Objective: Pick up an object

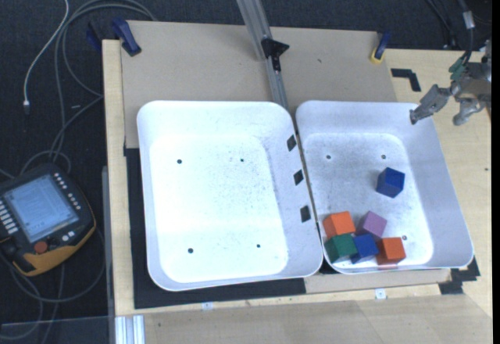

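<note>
The right bin [336,120] holds several small blocks. A dark blue cube [390,182] lies alone near the bin's middle right. Along the front wall sit an orange block [338,223], a purple block [374,223], a green block [339,248], a blue block [364,247] and a second orange block [391,250]. My gripper [444,107] hangs at the far right, above the right bin's back right corner, well away from the blocks. Its two fingers are spread apart with nothing between them.
The left bin [156,178] lies beside the right one, joined by black clips [298,177]. A slanted metal rail [254,14] runs from the top down to the bins' shared edge. A teach pendant [39,213] and cables lie off the bench at left.
</note>
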`<move>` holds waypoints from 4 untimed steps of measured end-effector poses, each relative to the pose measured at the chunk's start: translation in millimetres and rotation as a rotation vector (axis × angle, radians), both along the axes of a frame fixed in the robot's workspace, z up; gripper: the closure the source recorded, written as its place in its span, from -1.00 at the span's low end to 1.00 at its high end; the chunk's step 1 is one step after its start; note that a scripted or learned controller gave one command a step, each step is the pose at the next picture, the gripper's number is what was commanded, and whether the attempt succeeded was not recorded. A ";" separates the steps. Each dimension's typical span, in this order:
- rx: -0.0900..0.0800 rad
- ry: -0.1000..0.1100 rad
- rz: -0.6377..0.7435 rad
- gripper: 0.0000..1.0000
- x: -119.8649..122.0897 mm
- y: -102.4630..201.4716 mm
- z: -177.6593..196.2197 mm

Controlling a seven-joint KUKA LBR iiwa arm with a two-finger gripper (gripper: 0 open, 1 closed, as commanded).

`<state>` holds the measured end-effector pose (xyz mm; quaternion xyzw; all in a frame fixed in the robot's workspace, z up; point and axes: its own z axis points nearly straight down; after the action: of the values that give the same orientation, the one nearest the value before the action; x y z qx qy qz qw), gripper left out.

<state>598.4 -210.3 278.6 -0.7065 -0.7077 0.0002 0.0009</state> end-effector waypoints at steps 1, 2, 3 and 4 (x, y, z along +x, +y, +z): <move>0.004 0.009 -0.001 -1.00 -9.8 5.8 -164.5; 0.004 0.004 0.003 -1.00 -34.9 71.3 -180.1; 0.002 0.004 -0.003 -1.00 -85.0 74.5 -179.3; 0.000 -0.004 -0.001 1.00 -81.9 74.9 -168.5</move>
<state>516.5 -135.4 110.1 -0.7069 -0.7073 -0.0013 -0.0003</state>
